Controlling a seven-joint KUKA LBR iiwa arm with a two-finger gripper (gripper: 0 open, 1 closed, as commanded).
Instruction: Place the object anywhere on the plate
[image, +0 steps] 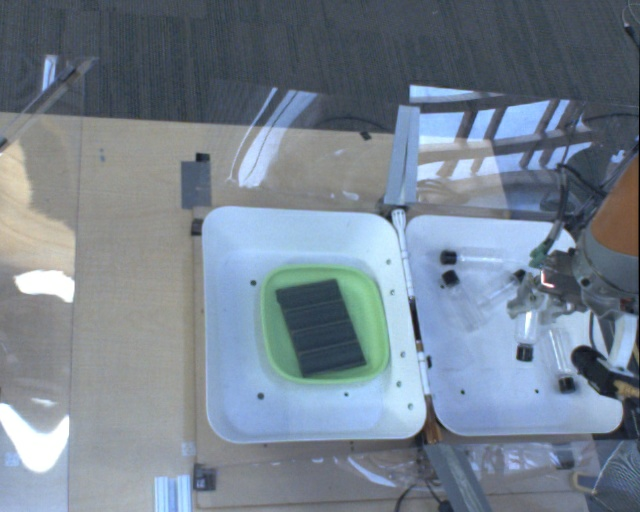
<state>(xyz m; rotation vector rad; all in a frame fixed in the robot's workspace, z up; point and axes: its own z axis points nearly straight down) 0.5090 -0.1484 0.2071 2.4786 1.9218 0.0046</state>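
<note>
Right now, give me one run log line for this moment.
arm: over right bin | gripper: above clear vials, none seen held | green plate: left bin, bears dark ridged block | placement: not yet done

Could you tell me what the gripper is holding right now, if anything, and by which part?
It cannot be told. The gripper hangs low among clear vials in the right bin, and nothing visibly sits in its grasp.

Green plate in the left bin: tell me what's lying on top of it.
A dark ribbed rectangular block lies on the green plate, covering its middle. The plate surface under the block is hidden.
</note>
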